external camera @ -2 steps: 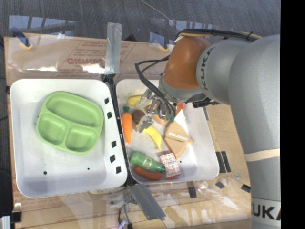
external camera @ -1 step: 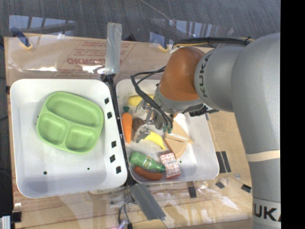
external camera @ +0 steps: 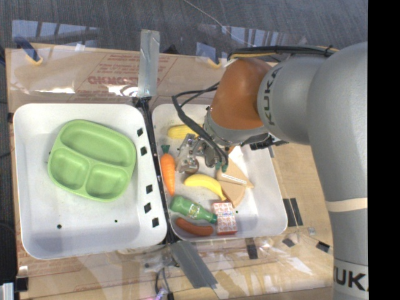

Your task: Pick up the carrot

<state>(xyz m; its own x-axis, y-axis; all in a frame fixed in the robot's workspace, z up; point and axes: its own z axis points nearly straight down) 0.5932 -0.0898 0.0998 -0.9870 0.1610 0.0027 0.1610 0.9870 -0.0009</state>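
1. The carrot [external camera: 168, 173] lies in the right bin [external camera: 267, 199], hard against its left wall, just beside the black divider between the two bins. Nothing rests on top of it.

2. Its long axis runs nearly straight up and down the camera view, along that wall. The thicker end, with a bit of green at it, points toward the far side of the bench; the narrower end points toward the near side, down toward the green bottle [external camera: 192, 209].

3. The gripper [external camera: 197, 155] hangs over the middle of the right bin, just right of the carrot and a little farther back, above the banana [external camera: 204, 182]. I cannot tell from this view whether it is released or clenched; the metal parts are a tangle under the orange wrist. No object is seen in it.

4. Step in hand, as I judge it: the approach. The carrot is not yet picked up and looks untouched.

5. The next move calls for a short shift to the left, to bring the gripper over the carrot's middle, then turning it so it closes across the carrot's width, not along its length.

6. The risk I see: the wall on one side leaves little room for a finger, and the banana and bottle lie near.
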